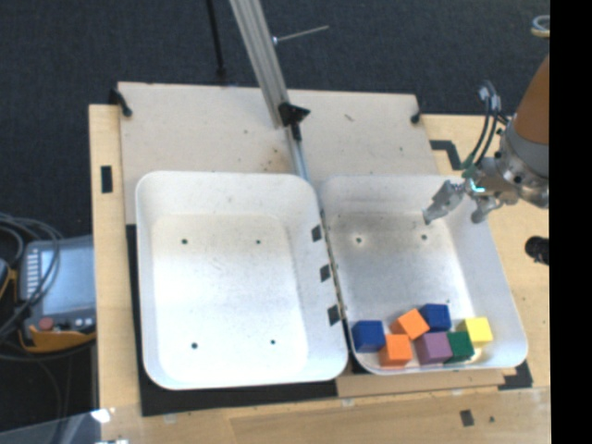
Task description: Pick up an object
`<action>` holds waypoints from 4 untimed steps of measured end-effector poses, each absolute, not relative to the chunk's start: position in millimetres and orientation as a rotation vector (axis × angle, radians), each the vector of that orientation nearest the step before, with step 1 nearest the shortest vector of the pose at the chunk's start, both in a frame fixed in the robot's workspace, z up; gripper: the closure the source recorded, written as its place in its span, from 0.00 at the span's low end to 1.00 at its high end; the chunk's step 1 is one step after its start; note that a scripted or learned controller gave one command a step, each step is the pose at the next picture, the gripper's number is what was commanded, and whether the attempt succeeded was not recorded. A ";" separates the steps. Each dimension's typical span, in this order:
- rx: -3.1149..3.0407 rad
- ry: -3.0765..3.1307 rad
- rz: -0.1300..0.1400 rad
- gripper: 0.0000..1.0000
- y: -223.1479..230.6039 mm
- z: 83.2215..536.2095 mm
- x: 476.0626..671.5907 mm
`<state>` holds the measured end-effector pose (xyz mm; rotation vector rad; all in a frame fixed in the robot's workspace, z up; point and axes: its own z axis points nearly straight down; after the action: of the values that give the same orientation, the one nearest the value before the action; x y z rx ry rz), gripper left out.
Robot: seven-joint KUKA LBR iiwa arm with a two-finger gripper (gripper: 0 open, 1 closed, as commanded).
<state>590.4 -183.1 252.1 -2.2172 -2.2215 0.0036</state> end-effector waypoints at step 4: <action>-2.228 -2.222 0.000 0.00 -197.3 96.9 588.6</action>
<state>588.6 -197.3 96.9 -2.2281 -2.2219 0.0005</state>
